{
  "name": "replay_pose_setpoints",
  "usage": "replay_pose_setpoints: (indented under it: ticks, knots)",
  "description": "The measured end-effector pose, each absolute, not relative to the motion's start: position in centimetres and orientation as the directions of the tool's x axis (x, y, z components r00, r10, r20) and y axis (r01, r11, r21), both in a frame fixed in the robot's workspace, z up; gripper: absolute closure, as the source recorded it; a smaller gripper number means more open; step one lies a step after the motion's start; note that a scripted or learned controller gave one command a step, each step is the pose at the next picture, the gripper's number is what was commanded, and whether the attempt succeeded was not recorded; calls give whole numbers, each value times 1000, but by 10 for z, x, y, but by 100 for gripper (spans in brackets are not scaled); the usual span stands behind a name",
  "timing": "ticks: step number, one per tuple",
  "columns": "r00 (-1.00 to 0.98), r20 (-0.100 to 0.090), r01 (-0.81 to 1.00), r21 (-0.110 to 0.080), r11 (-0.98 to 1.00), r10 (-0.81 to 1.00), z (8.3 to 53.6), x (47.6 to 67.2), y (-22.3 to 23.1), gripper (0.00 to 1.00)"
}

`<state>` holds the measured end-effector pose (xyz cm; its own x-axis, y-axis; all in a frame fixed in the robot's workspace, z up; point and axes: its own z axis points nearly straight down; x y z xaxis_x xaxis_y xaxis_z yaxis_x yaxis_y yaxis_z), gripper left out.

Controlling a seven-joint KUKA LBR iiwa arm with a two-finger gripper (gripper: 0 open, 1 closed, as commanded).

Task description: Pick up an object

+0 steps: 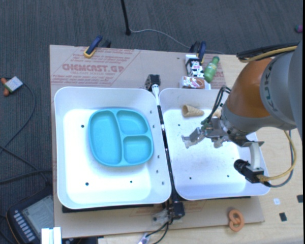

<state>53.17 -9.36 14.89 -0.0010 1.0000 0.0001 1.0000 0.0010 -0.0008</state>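
A tan cone-shaped object [192,110] lies on its side near the back of the right bin [208,187]. My gripper [204,139] hangs over the middle of that bin, a little in front of the cone and apart from it. Its fingers [191,138] are spread open with nothing between them. The grey arm with its orange band [249,93] comes in from the right and hides the bin's right side. A light blue divided plate [121,137] rests in the left bin [71,187].
Behind the right bin, on the cardboard, stand a green bottle [211,69] and a small printed box [194,78]. Blue clamps [94,45] grip the board's back edge. An orange ring [236,219] lies at the front right. A black bracket [153,81] sits where the bins meet.
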Motion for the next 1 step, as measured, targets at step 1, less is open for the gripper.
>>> replay_pose_setpoints:
  ticks: [1]
  knots:
    - [2, -2, 1000, 6, -2, 1000, 87, 500, -125, 0]
